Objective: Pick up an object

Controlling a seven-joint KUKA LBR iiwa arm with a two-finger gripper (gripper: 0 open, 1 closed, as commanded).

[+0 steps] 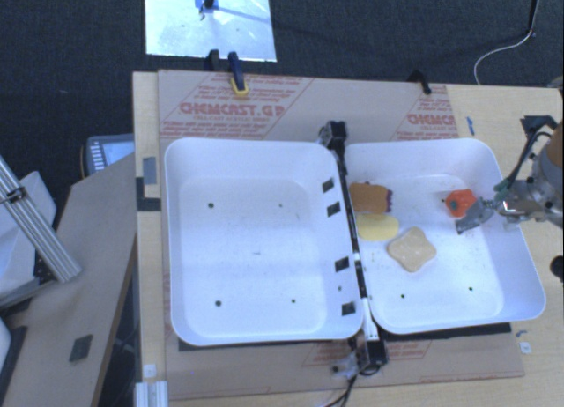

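2 white bins point(256, 167), end effector point(476, 216) beside orange object point(458, 202) — right bin.

The whole setup is seen from one fixed camera mounted above the bench point(458, 101), tilted down at a slant rather than pointed straight down. Both white bins are taken in at once, the left bin point(189, 247) and the right bin point(515, 286) sitting side by side mid-frame. The far edge of the bench is placed toward the top, with dark carpet point(70, 26) seen beyond it. The view is pulled back a fair way, so bench edges and floor are caught too. The arm point(546, 189) is cut off at the right edge.
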